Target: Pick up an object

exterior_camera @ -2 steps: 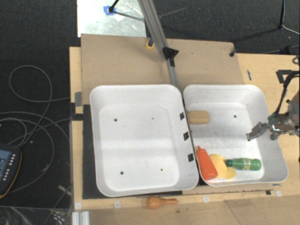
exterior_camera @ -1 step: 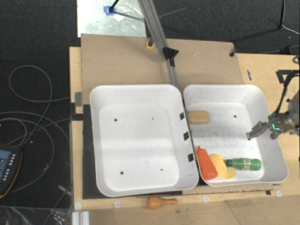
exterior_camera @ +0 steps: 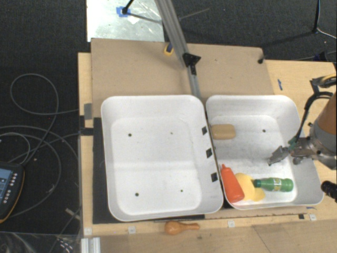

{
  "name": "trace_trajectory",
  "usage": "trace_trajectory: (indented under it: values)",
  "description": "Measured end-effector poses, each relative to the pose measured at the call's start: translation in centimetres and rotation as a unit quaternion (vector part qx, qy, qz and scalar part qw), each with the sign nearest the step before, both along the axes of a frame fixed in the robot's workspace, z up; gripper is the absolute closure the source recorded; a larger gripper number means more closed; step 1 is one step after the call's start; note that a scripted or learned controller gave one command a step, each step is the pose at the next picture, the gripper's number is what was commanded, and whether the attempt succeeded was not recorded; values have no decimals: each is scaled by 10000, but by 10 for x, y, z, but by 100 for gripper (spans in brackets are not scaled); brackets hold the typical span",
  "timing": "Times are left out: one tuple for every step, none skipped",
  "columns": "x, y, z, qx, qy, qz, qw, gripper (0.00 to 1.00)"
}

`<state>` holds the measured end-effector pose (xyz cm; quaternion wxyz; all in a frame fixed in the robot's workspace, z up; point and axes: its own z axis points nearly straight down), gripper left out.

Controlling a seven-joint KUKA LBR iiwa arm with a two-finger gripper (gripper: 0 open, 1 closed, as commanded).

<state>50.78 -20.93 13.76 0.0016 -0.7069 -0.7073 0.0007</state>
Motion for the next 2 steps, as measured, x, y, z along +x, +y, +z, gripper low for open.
trace_trajectory:
  values:
    - [0,1,-50,0,-3,0,10000,0]
    - [1,-1,-36,-13,-31,0,10000,100]
